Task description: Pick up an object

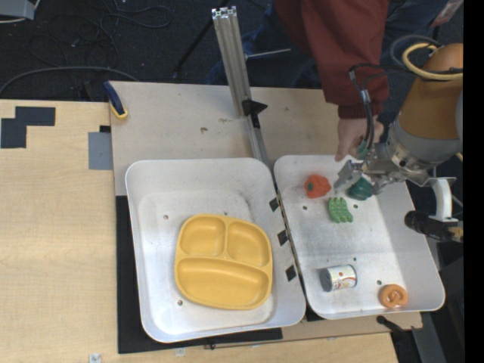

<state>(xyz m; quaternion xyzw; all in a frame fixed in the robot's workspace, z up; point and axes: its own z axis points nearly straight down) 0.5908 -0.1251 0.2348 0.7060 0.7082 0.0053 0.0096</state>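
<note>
Two bins sat side by side: the left bin point(144, 203) held a yellow divided plate point(224, 262); the right bin point(412, 278) a red toy point(318, 186), green block point(340, 210), can point(337, 278), orange ring point(393, 296). Gripper point(361, 181) clenched a teal object point(363, 189) near the far edge.

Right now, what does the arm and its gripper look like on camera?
The arm is a rounded grey body with an orange band above the wrist and a yellowish ring at its top. A dark cable loops down to the wrist. The gripper is a small grey metal assembly with dark teal parts beside it.
</note>
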